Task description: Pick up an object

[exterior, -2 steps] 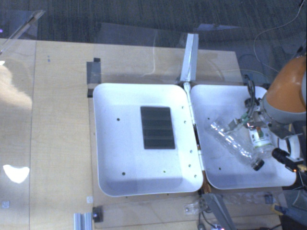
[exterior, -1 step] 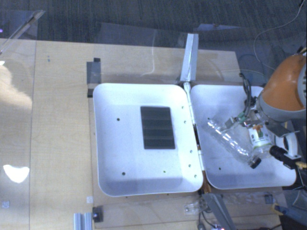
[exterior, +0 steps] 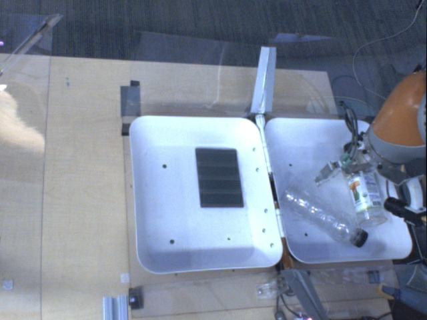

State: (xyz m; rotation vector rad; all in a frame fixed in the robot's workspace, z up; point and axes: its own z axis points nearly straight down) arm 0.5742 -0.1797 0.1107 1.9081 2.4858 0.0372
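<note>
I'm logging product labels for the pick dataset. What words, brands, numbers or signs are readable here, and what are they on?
None can be read.
Small clear bottle with a white label in the right white bin: the label has orange and green marks, too small and blurred to read.
Long clear plastic bottle with a dark cap, same bin: no label visible.
Dark ribbed rectangular block in the left white bin: no text visible.

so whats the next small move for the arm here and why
Probably a short descent onto the small bottle with the printed label. The tool sits over the right bin just up-left of that bottle, and nothing shows between its tips. The clear bottle with the dark cap lies further off, toward the bin's near edge.
</note>
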